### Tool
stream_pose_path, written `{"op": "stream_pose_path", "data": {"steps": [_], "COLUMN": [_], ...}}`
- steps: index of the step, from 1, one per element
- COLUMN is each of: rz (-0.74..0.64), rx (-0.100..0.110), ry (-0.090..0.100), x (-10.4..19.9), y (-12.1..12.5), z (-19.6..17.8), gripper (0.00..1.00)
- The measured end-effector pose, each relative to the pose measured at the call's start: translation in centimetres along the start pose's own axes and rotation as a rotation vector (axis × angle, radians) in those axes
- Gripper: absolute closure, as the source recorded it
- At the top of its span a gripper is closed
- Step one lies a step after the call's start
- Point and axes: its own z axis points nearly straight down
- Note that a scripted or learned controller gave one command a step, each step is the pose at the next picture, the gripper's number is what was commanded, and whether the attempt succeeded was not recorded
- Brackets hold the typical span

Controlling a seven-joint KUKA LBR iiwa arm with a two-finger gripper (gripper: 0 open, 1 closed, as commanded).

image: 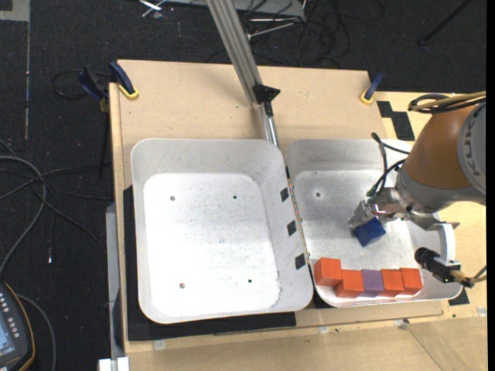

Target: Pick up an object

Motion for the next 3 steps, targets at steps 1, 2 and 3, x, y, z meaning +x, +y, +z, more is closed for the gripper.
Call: {"op": "stream_pose_path", "data": {"steps": [1, 2, 3], "rz": [-0.009, -0.010, -0.011], "rx": [0.008, 0.017, 0.014], "ry": [0.007, 0.010, 0.008], "x": [7.9, 16.9, 23.1], "y": [-1.4, -2.7, -2.2], "z": [-9.8, -10.1, -12.2], "gripper": [1.00, 1.00, 1.00]}}
